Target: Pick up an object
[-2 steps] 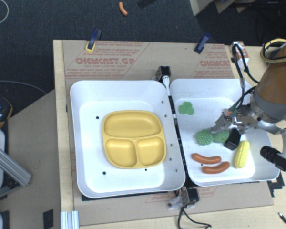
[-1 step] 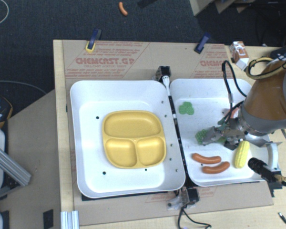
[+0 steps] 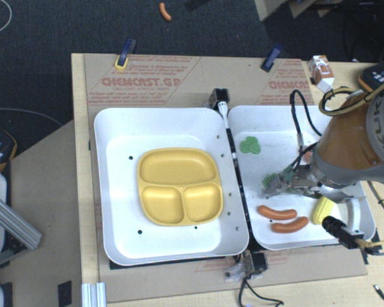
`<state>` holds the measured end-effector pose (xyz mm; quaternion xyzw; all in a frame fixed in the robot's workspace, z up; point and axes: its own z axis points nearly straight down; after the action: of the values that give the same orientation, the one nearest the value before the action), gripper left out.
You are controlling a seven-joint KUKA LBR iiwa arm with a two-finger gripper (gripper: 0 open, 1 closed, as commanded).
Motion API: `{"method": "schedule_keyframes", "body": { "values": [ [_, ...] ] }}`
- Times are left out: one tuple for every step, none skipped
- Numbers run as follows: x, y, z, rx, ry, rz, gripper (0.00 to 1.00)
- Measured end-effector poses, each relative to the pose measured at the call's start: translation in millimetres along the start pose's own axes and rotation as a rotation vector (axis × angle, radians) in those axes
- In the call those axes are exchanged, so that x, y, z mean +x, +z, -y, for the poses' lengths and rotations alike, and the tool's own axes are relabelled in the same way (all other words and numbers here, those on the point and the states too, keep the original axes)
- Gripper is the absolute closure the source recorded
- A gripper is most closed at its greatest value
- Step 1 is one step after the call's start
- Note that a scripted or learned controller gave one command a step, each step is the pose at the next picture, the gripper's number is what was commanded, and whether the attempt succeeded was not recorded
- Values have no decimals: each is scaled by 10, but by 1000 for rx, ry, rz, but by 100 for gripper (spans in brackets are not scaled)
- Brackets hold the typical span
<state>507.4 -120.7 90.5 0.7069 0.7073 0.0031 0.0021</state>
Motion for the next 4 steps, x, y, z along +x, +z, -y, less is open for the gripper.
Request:
{"method": "schedule_keyframes", "body": {
  "values": [
    [-13,-102,-13,-7,0,4,100],
    [11,-531,-16,2,0,4,100],
    [53,-994,-101,0,-1,4,100],
    [52,-1368,-119,1,-1,4,100]
  ]
}}
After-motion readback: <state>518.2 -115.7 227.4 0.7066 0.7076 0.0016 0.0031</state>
